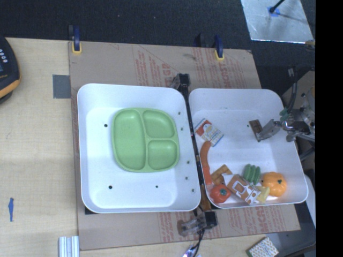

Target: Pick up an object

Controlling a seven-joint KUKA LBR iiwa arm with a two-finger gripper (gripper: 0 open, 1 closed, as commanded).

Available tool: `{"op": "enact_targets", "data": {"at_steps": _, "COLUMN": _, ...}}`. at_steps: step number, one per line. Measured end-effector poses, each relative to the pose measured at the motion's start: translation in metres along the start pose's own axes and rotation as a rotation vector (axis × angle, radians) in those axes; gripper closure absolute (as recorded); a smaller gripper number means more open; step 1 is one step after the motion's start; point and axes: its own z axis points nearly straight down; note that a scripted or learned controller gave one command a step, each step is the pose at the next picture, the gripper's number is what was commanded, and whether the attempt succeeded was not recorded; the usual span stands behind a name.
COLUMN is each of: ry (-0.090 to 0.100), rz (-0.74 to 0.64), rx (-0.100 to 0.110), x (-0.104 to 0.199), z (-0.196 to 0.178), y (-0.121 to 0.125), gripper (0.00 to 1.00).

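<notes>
Nearest the camera, on the worktop (37,159), two shallow white bins are seen side by side. In the left bin (96,197) a smooth green divided plate (145,140) lies flat. In the right bin (241,103) a small printed packet (208,133) sits apart, while a red tomato (219,193), a boxy carton (242,189), a green pepper (251,172) and an orange pumpkin (274,183) are crowded along the near wall. The gripper (262,130) hangs at the right; whether the jaws are open cannot be told. Nothing is held. Rounded, glossy toys packed together could be nudged aside or slip from a grasp.
</notes>
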Motion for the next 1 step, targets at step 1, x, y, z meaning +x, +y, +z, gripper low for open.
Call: {"op": "enact_targets", "data": {"at_steps": 1, "ry": 0.006, "rz": -0.016, "rx": 0.004, "x": 0.0953, "z": 0.0739, "y": 0.0465, "gripper": 0.00}}
